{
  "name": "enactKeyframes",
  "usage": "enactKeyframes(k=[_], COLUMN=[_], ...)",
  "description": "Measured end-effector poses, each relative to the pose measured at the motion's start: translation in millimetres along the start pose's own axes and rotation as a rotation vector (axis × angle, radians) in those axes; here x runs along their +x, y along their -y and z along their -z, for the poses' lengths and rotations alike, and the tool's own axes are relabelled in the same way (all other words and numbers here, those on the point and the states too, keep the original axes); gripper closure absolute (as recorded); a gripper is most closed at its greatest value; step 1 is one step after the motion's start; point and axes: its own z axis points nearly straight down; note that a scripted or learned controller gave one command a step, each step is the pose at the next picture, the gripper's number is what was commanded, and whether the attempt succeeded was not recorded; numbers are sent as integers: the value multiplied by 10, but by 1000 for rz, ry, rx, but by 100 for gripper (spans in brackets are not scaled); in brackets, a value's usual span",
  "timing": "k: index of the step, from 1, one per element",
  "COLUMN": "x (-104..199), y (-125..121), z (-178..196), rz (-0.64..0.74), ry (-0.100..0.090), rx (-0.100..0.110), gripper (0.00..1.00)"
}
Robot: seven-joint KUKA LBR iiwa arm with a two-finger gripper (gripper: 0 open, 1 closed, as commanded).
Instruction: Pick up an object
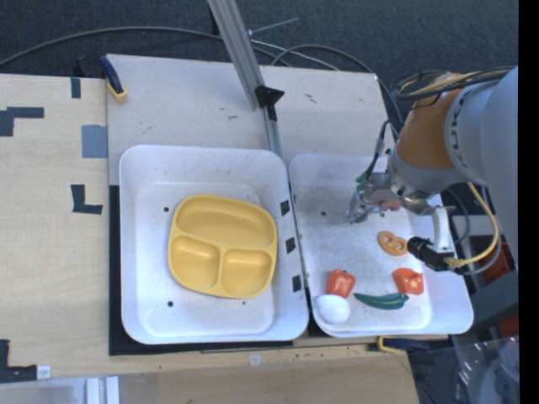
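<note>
Claw [360, 211] over bare bin floor [324, 192]

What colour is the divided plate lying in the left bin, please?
The divided plate is plain yellow, seen clearly in the camera view.

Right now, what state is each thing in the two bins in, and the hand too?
Yellow plate: upright, flat in the left bin, nothing on it.
Pretzel: lying loose in the right bin.
Two red peppers: lying loose.
Green chili: lying flat.
White egg: resting in the bin's corner.
Hand: low over the right bin, holding nothing visible.
</note>
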Motion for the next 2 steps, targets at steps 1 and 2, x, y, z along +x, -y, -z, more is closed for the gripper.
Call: enactKeyframes(k=[1,2], x=[6,9], y=[-15,-25], z=[420,950], rz=[-2,-1], ry=[0,1], rx=[-5,-7], gripper=[100,100])
